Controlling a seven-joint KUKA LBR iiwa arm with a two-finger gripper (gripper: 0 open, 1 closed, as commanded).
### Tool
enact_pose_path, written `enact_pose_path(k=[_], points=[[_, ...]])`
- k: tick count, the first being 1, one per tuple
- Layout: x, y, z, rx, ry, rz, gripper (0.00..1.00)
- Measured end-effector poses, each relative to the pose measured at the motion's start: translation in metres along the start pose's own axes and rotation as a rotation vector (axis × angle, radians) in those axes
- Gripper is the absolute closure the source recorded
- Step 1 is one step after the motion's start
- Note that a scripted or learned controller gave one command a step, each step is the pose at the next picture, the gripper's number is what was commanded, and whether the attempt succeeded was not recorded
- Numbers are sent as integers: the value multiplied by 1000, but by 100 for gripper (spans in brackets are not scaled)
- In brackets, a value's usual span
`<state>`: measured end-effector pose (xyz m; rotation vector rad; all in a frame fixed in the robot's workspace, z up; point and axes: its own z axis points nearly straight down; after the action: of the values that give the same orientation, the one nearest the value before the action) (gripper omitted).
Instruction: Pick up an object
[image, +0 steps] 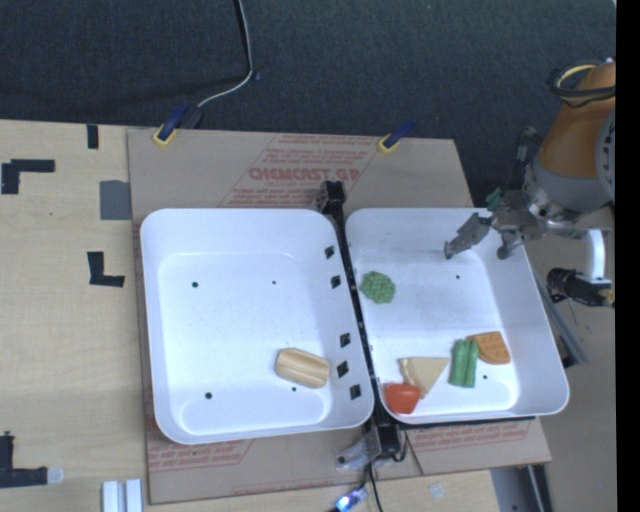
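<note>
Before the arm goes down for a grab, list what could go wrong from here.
1. The gripper hangs over the right bin's far corner, away from every item, so closing there would likely catch nothing.
2. The green block, orange piece, yellow wedge and red piece crowd together; a grab may nudge neighbours or slip.
3. The red piece sits against the bin's near wall, leaving little finger room.

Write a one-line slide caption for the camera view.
Open gripper hovers over the right bin holding broccoli and other toy foods; a bread roll lies in the left bin.
</note>
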<state>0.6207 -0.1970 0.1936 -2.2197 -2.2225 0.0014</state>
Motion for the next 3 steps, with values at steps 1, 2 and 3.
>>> enact_pose_path(k=[1,2,3], points=[[1,0,-10,0,0,-1,100],[77,-3,91,11,6,-5,100],[108,-15,-49,-11,0,-4,100]])
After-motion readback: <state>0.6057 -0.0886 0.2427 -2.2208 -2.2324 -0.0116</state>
